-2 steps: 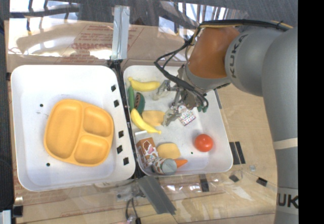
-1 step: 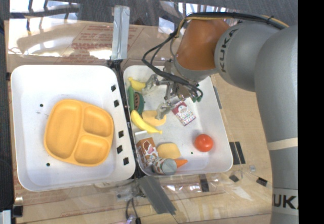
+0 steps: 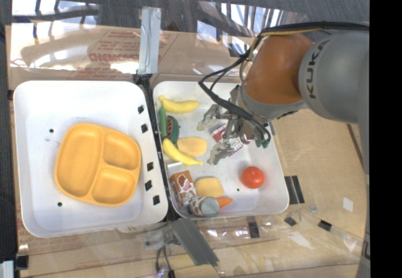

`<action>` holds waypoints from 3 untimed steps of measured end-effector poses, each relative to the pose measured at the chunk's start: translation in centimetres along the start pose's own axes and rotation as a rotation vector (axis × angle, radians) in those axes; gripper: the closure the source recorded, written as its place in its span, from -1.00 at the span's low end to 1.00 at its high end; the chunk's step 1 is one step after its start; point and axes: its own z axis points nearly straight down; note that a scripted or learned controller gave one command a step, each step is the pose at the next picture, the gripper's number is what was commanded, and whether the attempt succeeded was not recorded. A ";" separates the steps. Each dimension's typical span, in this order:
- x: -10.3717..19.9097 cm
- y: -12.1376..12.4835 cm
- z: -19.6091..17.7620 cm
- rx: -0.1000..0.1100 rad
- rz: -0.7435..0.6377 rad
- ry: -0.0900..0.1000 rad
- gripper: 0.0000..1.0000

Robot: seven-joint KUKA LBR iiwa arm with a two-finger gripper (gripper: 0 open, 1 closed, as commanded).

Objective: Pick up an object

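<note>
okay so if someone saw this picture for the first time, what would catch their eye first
Probably the big yellow divided tray lying alone in the left bin. Next, the grey arm's orange band above the right bin, its gripper hanging over toy food: two bananas and a red tomato.

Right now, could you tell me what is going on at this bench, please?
A grey KUKA arm reaches in from the right and hangs its pincer over the right bin, among toy food. Below and beside it lie two bananas, a red tomato and other small pieces. I cannot tell whether it has hold of anything. The left bin holds a yellow divided tray, untouched.
</note>
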 end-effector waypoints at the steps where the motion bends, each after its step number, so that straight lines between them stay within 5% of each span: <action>1: -6.2 -1.6 4.9 0.001 -0.282 -0.004 -1.00; 2: -6.4 -1.4 3.7 0.002 -0.286 -0.009 1.00; 3: -6.6 -1.7 -12.2 0.008 -0.472 -0.013 1.00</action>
